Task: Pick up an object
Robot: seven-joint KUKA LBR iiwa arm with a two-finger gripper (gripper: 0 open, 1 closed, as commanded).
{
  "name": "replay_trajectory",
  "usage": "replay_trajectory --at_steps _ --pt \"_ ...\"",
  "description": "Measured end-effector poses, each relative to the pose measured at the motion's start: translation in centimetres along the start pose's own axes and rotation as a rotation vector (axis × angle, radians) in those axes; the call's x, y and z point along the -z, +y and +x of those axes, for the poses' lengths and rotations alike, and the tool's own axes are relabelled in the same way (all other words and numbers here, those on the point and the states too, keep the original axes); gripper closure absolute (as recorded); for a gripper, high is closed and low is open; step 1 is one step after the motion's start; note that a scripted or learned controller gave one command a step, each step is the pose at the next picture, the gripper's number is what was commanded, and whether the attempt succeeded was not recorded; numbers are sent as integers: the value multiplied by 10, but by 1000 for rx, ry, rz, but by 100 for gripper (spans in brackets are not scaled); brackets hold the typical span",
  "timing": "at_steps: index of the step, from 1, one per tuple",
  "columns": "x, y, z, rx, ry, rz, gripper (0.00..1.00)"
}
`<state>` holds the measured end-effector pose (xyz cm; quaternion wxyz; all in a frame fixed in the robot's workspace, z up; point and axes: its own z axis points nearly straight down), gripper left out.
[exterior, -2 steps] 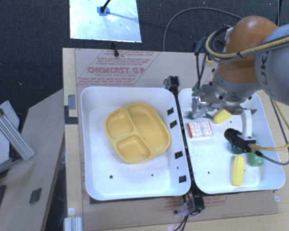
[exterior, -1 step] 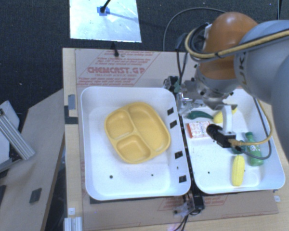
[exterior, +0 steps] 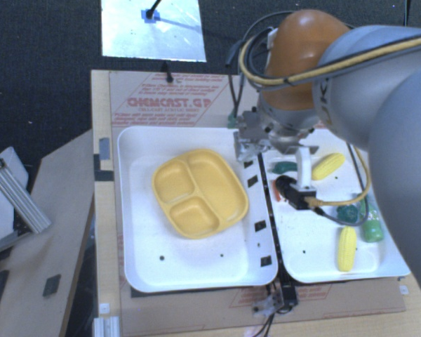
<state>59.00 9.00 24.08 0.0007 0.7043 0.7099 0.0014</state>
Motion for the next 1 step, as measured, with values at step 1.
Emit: replay_trajectory --at_steps 1 --pt "0 0 -2 -2 0 1 0"
